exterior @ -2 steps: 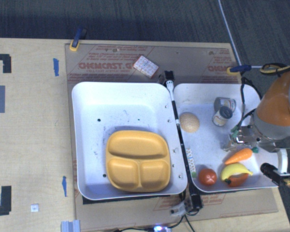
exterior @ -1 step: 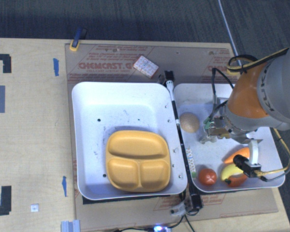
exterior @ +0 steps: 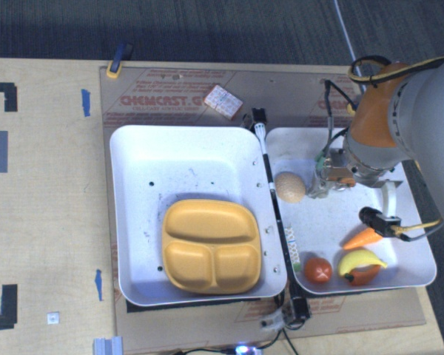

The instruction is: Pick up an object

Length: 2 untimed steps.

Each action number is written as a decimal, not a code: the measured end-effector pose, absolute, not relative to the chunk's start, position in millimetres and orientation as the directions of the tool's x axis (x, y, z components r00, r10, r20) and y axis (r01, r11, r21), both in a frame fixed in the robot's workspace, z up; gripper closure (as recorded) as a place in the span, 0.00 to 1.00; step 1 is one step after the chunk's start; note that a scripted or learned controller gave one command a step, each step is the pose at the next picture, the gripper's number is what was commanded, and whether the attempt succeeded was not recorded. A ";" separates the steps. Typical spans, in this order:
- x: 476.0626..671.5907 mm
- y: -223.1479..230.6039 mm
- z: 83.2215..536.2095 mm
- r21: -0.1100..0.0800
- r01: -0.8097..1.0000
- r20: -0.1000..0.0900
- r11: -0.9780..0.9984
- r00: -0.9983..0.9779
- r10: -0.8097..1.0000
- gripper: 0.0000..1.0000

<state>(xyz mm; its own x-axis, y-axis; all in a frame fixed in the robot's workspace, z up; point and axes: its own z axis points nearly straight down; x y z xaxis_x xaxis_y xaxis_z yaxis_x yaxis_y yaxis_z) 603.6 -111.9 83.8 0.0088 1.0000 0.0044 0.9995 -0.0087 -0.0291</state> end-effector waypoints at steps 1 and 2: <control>575.2 -184.6 107.9 -0.002 1.000 0.001 0.000 0.000 1.000 1.00; 575.4 -184.0 107.9 -0.002 1.000 0.001 0.001 -0.001 1.000 0.00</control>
<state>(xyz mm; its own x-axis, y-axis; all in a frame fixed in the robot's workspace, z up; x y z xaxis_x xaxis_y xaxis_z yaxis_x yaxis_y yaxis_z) 575.4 -184.0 107.9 -0.0010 1.0000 0.0010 1.0000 0.0010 -0.0020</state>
